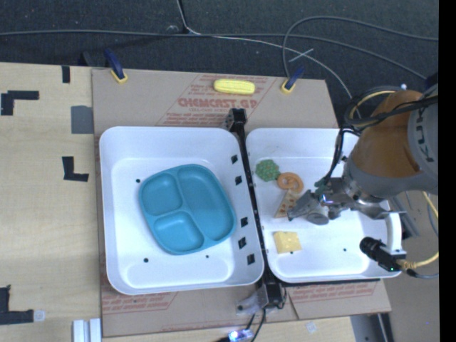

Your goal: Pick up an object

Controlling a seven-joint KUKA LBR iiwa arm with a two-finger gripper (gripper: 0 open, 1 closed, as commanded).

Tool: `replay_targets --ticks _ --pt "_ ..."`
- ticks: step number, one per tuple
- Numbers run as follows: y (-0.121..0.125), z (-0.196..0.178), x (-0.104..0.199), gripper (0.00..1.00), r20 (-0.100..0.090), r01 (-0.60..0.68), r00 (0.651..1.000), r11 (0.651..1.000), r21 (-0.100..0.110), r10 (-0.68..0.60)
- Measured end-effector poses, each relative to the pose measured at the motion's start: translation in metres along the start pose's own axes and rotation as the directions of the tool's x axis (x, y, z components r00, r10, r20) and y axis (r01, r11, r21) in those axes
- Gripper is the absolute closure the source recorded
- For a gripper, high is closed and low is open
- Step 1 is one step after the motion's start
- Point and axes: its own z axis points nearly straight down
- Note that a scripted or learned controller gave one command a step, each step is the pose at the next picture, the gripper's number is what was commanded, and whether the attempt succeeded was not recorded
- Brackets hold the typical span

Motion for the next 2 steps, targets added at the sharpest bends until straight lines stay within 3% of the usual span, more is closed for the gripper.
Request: replay_targets --ticks 1,2 --pt "0.005 0.062 -0.001 0.0 0.0 0.0 1.0 1.0 -0.001 0.0" --pt "0.005 0.08 -0.001 0.0 0.002 0.001 1.0 1.0 -0.007 -0.001"
